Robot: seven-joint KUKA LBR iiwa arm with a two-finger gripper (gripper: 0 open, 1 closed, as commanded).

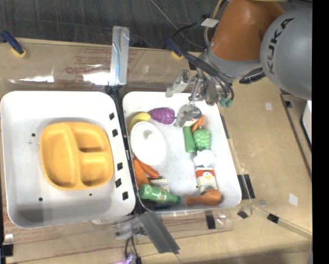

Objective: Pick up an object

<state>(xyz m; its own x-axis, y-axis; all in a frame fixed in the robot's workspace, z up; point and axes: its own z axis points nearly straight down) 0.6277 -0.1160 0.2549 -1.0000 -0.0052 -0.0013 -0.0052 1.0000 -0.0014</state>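
The arm reached in from three o'clock, and its hand [189, 113] hung low over the twelve o'clock end of the right bin [230, 164]. Whether the hand was spread or closed could not be told; the metal parts blurred together, and nothing could be seen held in it.

The things to pick from all lay in that right bin. Just under the hand sat an orange carrot-like piece [198, 124], with a purple grape bunch [162, 115] at nine o'clock of it and a yellow piece [140, 117] beyond that. A green cylinder [189, 139] and a knobbly green piece [202, 139] lay side by side at six o'clock of the hand. A white round bowl [148, 143] took the bin's nine o'clock side. Toward six o'clock lay a small bottle with a red label [206, 175], a green bottle [156, 194] and more orange pieces.

The left bin [13, 164] carried a yellow divided tray [76, 154].

By the look of it, the task was at the reaching stage: nothing appeared lifted, and the grasp and raise were still to be done.
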